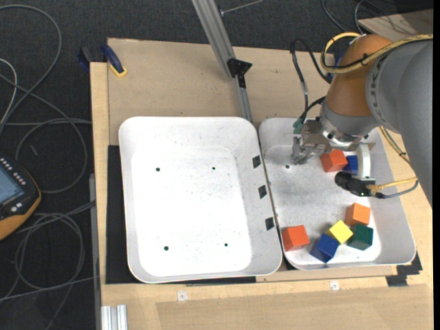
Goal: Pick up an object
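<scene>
Your arm (385,67) reaches down into the right bin (309,191); tool (300,155) low, grip state unclear. Cables (41,205) ring the bench (172,74).

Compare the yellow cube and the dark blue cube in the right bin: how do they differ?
The yellow cube is bright yellow; the dark blue cube is dark blue. The yellow cube lies farther from the front rim of the right white bin, the dark blue cube nearer to it and a little to the left. The yellow cube also touches a green cube. Both are small cubes of similar size, touching each other.
</scene>
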Robot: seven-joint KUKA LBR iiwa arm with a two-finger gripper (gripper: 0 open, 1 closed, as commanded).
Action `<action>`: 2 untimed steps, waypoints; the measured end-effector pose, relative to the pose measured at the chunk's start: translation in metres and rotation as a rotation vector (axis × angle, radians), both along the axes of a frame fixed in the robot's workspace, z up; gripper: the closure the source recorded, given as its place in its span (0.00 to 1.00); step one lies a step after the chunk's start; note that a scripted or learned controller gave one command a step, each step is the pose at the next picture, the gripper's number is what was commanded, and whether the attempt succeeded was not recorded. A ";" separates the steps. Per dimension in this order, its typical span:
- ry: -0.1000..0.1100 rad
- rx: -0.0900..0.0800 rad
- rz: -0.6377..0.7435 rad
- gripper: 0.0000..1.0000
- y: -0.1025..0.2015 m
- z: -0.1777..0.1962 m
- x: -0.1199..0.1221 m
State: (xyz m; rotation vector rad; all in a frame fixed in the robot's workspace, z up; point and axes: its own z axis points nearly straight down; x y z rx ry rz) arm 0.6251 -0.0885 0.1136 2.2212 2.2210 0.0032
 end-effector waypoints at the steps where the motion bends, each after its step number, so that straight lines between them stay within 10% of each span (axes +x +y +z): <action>1: -0.006 -0.002 0.002 1.00 -0.001 0.055 0.012; 2: -0.005 -0.002 0.002 1.00 -0.003 0.100 0.013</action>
